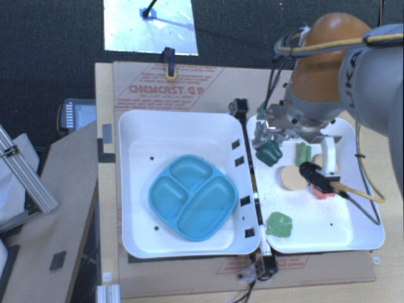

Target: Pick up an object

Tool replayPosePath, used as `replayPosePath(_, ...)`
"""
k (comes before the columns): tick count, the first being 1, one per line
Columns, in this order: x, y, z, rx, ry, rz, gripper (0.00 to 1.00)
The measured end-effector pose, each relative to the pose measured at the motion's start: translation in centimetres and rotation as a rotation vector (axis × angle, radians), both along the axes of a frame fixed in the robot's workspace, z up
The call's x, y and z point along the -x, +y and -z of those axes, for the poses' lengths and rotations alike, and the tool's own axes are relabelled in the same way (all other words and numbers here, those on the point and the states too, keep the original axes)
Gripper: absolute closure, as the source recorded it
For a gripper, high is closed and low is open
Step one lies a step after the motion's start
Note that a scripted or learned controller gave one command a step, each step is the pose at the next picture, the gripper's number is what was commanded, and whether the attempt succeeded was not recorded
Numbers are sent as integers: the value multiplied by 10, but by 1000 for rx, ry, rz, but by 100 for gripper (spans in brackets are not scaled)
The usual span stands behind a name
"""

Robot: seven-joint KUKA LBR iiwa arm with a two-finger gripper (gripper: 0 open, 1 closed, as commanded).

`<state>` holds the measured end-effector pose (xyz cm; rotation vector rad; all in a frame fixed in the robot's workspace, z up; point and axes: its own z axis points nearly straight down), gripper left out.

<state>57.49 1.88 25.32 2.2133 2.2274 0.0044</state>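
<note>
Several small items are lying in the right white bin (363, 232); my pincer (268, 145) is hovering over the dark green block (269, 153) at its far-left edge. Light, rigid, probably slick; flat sides suit gripping.

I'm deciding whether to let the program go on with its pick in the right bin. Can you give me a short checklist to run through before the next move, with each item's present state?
1. End effector over the right bin: ok.
2. Dark green block right under the end effector: ok.
3. Block between the fingers: cannot tell, the wrist hides them.
4. Room beside the block: not ok, it lies close to the bin's left wall.
5. Other pieces apart from it: ok, tan disc and light green piece lie separate.
6. Blue divided plate out of the way in the left bin: ok.
</note>
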Motion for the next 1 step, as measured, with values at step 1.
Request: replayPosePath(1, -5, 54, -1, 0, 1, -3, 100)
